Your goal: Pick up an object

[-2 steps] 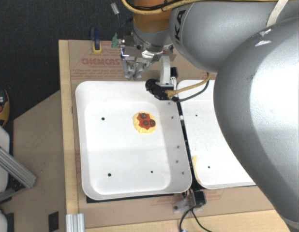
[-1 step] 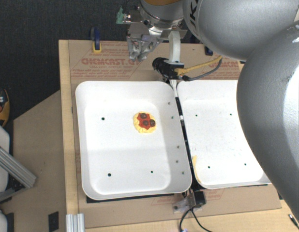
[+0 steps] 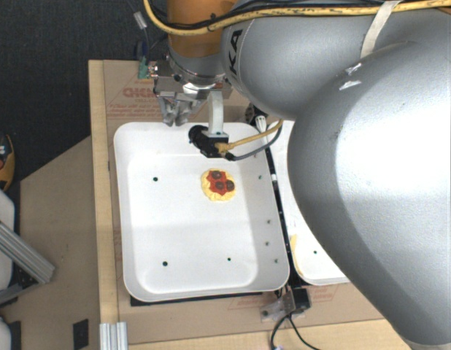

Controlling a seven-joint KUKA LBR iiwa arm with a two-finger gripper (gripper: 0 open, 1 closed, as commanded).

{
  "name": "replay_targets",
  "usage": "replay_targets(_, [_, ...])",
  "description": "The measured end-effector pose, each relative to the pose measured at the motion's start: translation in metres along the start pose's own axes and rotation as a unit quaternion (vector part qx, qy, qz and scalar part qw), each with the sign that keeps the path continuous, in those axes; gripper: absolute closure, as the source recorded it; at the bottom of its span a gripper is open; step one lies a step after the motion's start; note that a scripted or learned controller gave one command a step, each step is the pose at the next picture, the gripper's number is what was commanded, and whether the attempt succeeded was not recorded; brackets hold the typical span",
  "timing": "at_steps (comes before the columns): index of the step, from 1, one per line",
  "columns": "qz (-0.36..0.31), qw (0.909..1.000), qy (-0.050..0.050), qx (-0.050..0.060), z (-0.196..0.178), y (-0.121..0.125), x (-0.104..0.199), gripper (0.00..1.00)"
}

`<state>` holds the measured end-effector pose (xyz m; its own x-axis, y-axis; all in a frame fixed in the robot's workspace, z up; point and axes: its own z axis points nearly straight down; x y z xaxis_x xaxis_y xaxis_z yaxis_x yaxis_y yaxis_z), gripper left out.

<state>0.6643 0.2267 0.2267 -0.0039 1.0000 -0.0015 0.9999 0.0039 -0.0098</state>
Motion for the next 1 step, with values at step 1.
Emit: replay_targets(1, [0.002,0.9999,0.002,-0.010,-0.1003,0.0020,-0.0025,1.00])
